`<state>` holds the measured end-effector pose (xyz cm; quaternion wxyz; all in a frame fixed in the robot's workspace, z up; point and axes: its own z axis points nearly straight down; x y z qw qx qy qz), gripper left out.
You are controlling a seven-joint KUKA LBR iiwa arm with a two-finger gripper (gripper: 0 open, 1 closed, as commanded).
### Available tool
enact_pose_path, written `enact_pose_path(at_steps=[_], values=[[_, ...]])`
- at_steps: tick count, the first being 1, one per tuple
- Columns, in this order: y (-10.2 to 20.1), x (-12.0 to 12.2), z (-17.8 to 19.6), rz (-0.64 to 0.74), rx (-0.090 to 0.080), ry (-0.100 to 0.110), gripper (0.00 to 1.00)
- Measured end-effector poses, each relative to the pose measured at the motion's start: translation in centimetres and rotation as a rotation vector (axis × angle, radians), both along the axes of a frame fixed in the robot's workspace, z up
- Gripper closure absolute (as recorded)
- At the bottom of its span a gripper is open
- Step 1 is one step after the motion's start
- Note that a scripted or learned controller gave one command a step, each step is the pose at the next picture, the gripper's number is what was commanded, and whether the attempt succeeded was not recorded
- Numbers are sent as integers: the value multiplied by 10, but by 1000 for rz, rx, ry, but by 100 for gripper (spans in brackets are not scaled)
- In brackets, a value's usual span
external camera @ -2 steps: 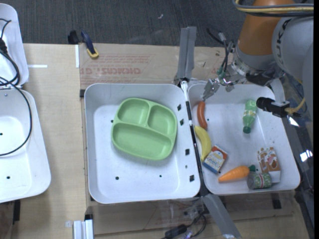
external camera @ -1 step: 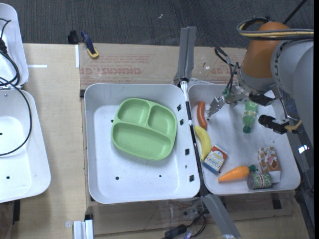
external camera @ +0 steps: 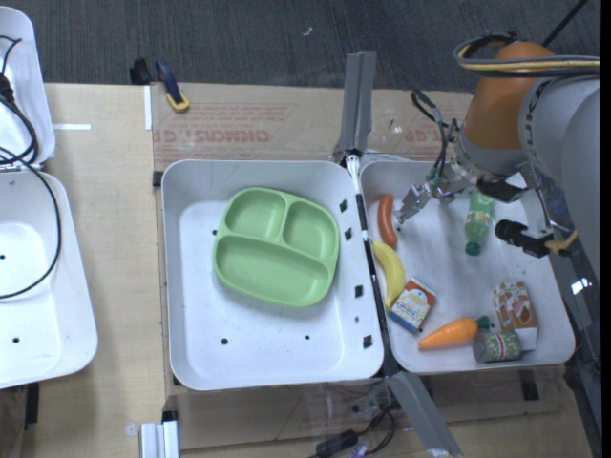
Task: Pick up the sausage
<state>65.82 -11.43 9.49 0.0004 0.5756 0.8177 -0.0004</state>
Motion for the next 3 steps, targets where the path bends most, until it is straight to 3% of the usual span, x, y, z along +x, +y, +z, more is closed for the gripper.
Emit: enact_pose_path(at_steps=[1, 2, 3], values=[[5, -27, 3, -29, 0, -1, 0], [6, -1, -2, -305, 0, -2, 0], [29, -3, 97, -438, -1, -1, 0]])
